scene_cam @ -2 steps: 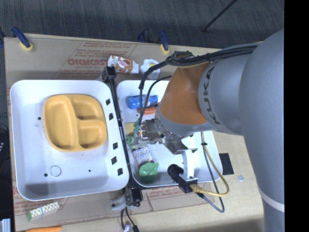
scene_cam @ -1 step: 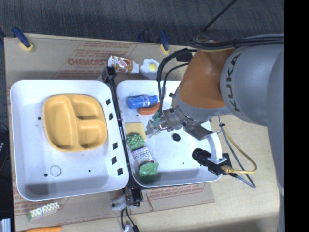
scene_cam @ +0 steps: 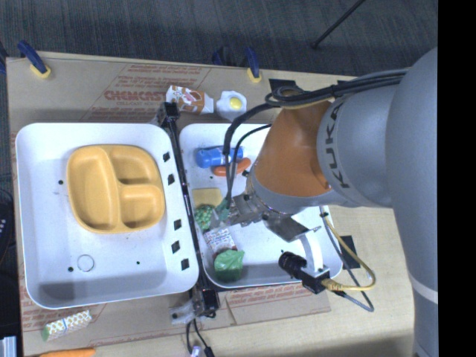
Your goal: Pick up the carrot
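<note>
The carrot [scene_cam: 222, 171] is a small orange piece in the right bin [scene_cam: 260, 275], near its back left, just below a blue object [scene_cam: 211, 157]. The arm's orange band hides the carrot's right end. My gripper [scene_cam: 230, 212] hangs low over the left middle of the right bin, in front of the carrot, beside a green leafy item [scene_cam: 202, 216]. Nothing shows as held in it.
Near the gripper the right bin also holds a yellow flat piece [scene_cam: 209, 196], a white packet [scene_cam: 218, 239] and a green item [scene_cam: 228, 263]. The left bin [scene_cam: 44, 274] holds a yellow divided plate [scene_cam: 115, 187]. Small packages [scene_cam: 186, 99] lie behind the bins.
</note>
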Motion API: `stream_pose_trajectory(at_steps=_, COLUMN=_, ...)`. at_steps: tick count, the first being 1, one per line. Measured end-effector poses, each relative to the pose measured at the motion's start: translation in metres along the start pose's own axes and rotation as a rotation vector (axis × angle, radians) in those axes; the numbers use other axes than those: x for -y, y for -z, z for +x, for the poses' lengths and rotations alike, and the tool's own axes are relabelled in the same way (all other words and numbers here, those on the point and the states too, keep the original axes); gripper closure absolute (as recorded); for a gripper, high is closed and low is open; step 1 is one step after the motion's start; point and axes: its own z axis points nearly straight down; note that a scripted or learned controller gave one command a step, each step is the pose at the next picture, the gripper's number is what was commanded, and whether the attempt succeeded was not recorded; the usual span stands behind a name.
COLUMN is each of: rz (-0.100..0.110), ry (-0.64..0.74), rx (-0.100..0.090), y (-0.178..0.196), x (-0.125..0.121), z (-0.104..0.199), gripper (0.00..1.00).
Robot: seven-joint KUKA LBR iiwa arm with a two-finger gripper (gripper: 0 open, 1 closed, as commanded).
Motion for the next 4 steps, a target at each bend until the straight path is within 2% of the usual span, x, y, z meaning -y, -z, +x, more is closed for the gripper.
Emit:
stream_pose_trajectory(at_steps=1, rz=-0.003, ry=0.04, rx=0.002, y=0.062, x=-0.003, z=-0.019, gripper=1.0)
stream_pose_trajectory(at_steps=2, rz=0.0, ry=0.273, rx=0.0, y=0.0, x=-0.004, z=0.017, gripper=1.0)
stream_pose_trajectory(at_steps=3, rz=-0.003, ry=0.209, rx=0.002, y=0.078, x=0.007, z=-0.046, gripper=1.0)
stream_pose_trajectory(at_steps=4, rz=0.0, ry=0.078, rx=0.0, y=0.0, x=0.013, z=-0.051, gripper=1.0)
